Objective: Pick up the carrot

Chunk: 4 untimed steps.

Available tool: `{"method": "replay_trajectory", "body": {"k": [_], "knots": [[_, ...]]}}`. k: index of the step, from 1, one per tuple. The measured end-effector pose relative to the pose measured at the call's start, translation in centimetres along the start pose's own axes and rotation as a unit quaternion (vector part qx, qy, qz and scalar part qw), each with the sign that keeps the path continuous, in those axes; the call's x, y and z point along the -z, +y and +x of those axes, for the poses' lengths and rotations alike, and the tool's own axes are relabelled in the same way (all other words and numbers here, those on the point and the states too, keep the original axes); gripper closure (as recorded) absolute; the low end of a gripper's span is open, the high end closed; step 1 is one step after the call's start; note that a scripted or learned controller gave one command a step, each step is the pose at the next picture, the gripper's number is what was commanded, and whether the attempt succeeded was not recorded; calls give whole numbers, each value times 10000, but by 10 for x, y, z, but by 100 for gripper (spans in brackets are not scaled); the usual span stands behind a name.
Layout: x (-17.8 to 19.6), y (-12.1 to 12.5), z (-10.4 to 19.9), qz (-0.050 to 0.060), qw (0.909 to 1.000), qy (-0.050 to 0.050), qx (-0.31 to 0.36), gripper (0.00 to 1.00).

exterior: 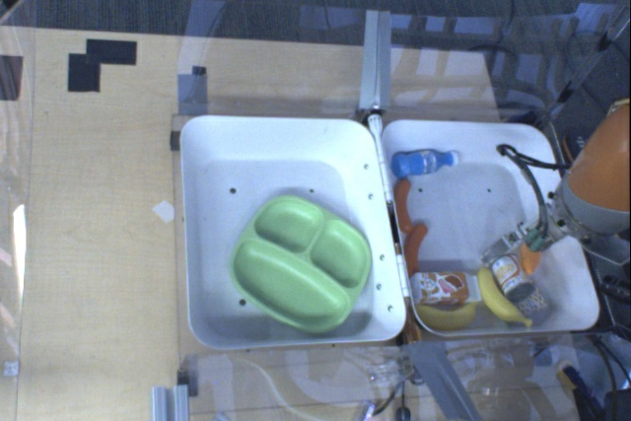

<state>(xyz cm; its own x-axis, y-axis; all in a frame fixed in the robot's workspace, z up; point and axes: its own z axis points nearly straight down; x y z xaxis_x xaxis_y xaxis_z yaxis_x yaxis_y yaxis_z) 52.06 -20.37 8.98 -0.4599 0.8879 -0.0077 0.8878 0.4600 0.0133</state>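
Observation:
A small orange carrot (531, 260) lies near the right wall of the right bin (463, 202), partly hidden under the gripper. The gripper (526, 241) is low over the carrot's upper end, at the end of the grey arm with its orange band (603, 171), which reaches in from the right. Whether the carrot is in its grasp cannot be made out from this view. A small can (512, 276) lies just left of and below the carrot, touching or almost touching it.
The right bin also holds a blue bottle (424, 161) at the back left, a reddish sausage (407, 224) along the left wall, a snack packet (440, 288) and a banana (471, 311) at the front. A green divided plate (301, 261) lies in the left bin (212, 212).

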Motion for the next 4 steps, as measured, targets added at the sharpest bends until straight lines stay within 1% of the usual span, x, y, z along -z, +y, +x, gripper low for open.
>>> {"method": "replay_trajectory", "body": {"k": [1,2,3,4], "knots": [[12,2,-1,-21,10000,-9,-3,100],[99,14,-9,50,9756,7,-2197,100],[187,110,-58,39,9635,-4,-2677,100],[125,143,-54,51,9797,9,-2002,100]]}}
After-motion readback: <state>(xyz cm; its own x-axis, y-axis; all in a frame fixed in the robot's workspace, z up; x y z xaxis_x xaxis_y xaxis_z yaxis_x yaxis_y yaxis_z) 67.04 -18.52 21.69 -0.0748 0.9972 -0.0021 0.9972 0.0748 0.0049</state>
